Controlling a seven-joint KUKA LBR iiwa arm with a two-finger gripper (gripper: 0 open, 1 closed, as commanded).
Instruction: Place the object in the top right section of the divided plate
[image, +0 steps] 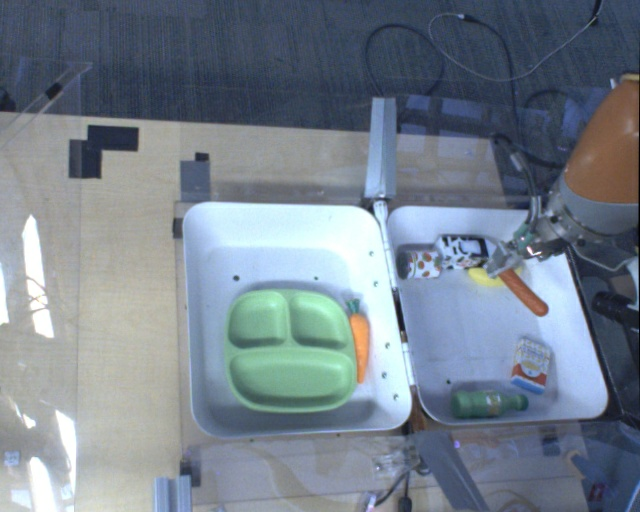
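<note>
A green divided plate (290, 350) lies in the left bin (210, 300), with two small sections at its top and one large section below. A toy carrot (359, 342) lies in the bin against the plate's right rim. My gripper (508, 260) is low over the upper part of the right bin (590, 390). Its tip is at a yellow object (487, 277) and the upper end of an orange sausage-like toy (525, 293). I cannot make out anything held in it.
In the right bin, a cow-patterned can (462, 250) and a spotted cup (422, 264) lie just left of the gripper. A small carton (531, 364) and a green bottle (487, 402) lie near the front. A metal divider (380, 150) stands between the bins.
</note>
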